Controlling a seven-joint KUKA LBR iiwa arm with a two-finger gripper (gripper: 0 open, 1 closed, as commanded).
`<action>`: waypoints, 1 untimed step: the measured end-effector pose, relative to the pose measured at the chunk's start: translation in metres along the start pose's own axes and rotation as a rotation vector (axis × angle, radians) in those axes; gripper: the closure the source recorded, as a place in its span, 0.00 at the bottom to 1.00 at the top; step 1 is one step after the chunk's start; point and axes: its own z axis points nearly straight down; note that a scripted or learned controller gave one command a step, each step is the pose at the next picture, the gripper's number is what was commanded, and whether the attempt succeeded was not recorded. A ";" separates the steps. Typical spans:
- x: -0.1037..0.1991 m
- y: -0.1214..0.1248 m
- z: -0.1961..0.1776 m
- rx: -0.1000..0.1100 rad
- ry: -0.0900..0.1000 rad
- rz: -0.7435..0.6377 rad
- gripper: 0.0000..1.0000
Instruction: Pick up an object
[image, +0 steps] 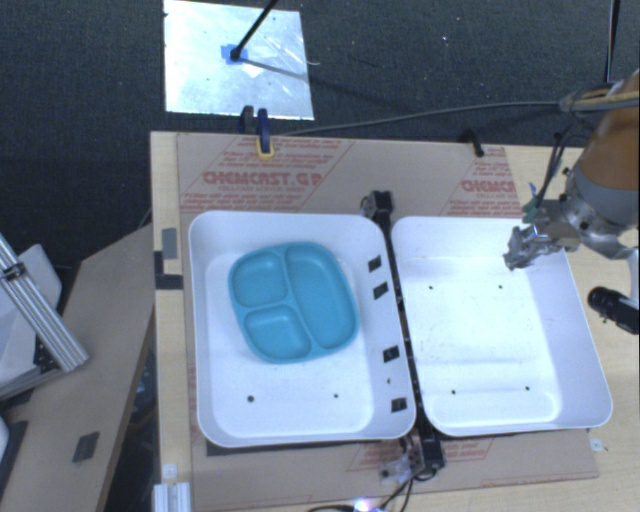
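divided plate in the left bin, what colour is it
Light blue, a plain turquoise shade with no pattern. The divided plate shows clearly in the camera view, lying in the left bin.

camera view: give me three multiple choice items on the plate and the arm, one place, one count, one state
1. The blue plate lies in: A) the left bin B) the right bin C) on the bench outside both bins
2. The plate has how many compartments: A) two B) three C) five
3. The end effector is: A) pressed on the plate B) above the right bin's far side C) over the left bin

Answers: 1 A, it sits inside the left bin. 2 B, ridges split it into three. 3 B, it hangs over the right bin, apart from the plate.
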 end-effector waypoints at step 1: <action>0.051 -0.003 0.011 0.001 0.001 0.000 1.00</action>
